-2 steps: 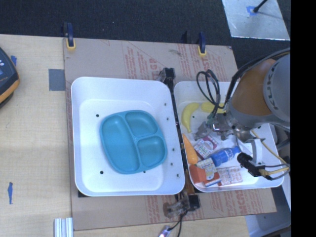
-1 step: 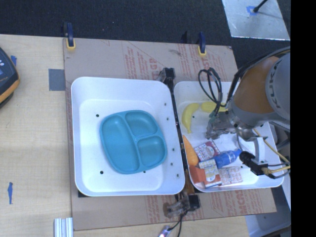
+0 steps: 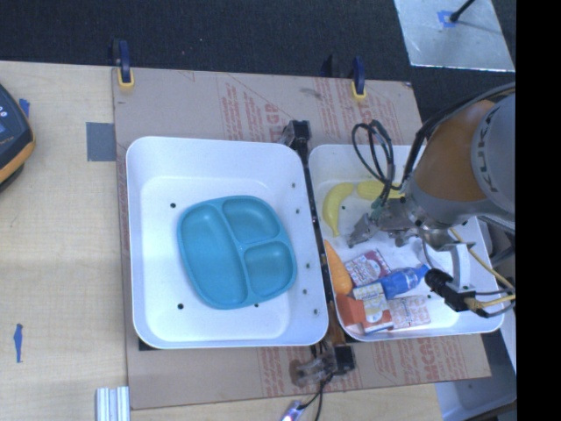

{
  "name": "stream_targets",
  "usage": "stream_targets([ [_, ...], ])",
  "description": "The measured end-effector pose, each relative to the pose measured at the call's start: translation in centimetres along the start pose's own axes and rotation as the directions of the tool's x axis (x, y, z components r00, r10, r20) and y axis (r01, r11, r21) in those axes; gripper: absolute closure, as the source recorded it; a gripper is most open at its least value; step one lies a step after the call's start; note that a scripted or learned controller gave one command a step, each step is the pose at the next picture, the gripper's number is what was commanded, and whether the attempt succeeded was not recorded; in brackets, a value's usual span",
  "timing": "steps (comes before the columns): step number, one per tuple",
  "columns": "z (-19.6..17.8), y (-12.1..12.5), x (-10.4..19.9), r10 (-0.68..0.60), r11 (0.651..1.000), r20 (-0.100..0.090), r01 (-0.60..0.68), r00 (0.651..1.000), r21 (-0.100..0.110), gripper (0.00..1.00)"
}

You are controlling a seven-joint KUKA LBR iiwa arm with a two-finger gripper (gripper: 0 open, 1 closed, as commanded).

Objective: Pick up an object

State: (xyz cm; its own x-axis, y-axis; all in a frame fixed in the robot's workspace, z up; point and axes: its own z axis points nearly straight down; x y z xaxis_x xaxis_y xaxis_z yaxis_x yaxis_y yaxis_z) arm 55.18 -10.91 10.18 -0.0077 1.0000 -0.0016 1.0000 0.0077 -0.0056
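Note:
The right bin (image 3: 326, 158) holds a yellow banana (image 3: 336, 202), an orange carrot (image 3: 338, 271), a blue bottle (image 3: 405, 281) with a white end, and several printed packets (image 3: 368, 265). My gripper (image 3: 364, 229) hangs low over the middle of this bin. It is just right of the banana and above the packets. The arm's grey and orange body (image 3: 456, 169) covers the bin's right part. Nothing shows clearly held in the gripper. In the left bin (image 3: 145, 178) a blue divided plate (image 3: 237, 251) lies flat.
A black cable loop (image 3: 372, 147) hangs over the right bin's far edge. Clamps (image 3: 124, 64) (image 3: 358, 75) pin the cardboard sheet at the back. A dark device (image 3: 10, 134) sits at the bench's left edge. More cables (image 3: 465, 298) trail by the bin's near right corner.

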Motion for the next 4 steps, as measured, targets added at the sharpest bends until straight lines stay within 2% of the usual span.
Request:
stream_targets([
  [1, 0.9, 5.9, 1.4, 0.004, 1.0, -0.001, -0.004, 1.0, -0.004, 0.0],
  [2, 1.1, -2.8, -1.7, 0.004, 1.0, -0.001, -0.004, 1.0, -0.001, 0.0],
  [3, 0.0, -2.8, -1.7, -0.001, 1.0, 0.0, 0.001, 1.0, -0.001, 1.0],
  [4, 0.0, -2.8, -1.7, -0.001, 1.0, 0.0, 0.001, 1.0, -0.001, 0.0],
])
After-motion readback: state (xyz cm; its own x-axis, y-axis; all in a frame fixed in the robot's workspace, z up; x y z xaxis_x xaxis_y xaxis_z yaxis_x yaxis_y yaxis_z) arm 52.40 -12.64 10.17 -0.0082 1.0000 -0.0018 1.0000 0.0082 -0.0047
